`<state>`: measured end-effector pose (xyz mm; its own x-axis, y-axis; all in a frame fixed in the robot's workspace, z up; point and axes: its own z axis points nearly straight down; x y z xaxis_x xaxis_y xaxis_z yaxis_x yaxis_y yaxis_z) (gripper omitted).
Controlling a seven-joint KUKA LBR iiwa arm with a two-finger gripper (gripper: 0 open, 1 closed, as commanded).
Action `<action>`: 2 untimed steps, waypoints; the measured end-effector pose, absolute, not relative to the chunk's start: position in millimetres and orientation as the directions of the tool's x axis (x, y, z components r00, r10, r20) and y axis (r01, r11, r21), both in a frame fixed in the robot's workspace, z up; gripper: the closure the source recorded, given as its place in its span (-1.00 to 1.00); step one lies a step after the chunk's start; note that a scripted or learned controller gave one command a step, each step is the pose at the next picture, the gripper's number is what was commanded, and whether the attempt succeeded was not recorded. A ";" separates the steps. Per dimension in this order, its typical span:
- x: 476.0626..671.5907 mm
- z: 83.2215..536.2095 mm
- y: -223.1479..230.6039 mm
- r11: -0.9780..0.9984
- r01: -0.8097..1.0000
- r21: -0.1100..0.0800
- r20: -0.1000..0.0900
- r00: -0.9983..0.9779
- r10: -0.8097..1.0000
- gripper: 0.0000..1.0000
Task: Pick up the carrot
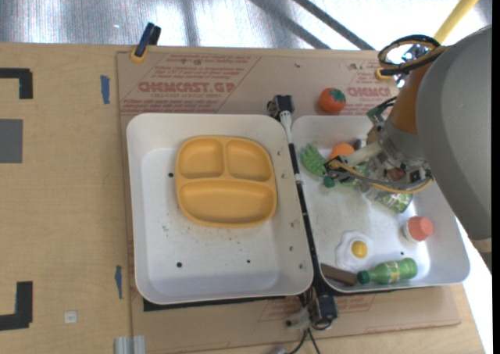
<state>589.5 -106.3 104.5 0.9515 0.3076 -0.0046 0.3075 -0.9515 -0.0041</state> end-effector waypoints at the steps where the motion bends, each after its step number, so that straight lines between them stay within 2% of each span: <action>1: 603.6 103.4 -147.4 -0.980 0.200 -0.002 -0.002 0.980 0.200 1.00; 2: 603.3 103.3 -147.3 -0.980 0.200 -0.002 -0.003 0.980 0.200 -1.00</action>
